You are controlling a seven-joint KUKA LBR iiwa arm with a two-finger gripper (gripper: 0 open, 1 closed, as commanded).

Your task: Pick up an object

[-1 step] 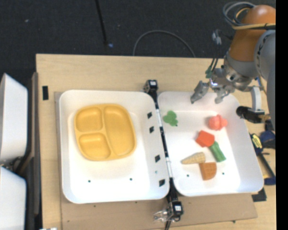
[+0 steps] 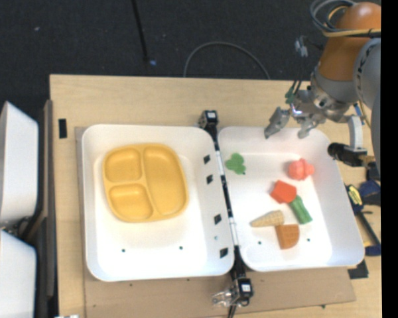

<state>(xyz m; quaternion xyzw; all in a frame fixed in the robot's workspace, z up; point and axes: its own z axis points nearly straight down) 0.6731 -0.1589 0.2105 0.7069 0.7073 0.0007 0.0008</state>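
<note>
Your gripper (image 2: 288, 124) hangs with its fingers spread and nothing between them, over the far edge of the right bin (image 2: 252, 144). The nearest object, the pink piece (image 2: 299, 169), lies just below it inside that bin.

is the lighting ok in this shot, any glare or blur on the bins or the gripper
Camera view: even lighting, and the right bin is bright white without hiding the green leaf-shaped piece or the pink piece; the yellow divided tray shows a soft sheen; the gripper looks slightly soft; the background is dark.
</note>
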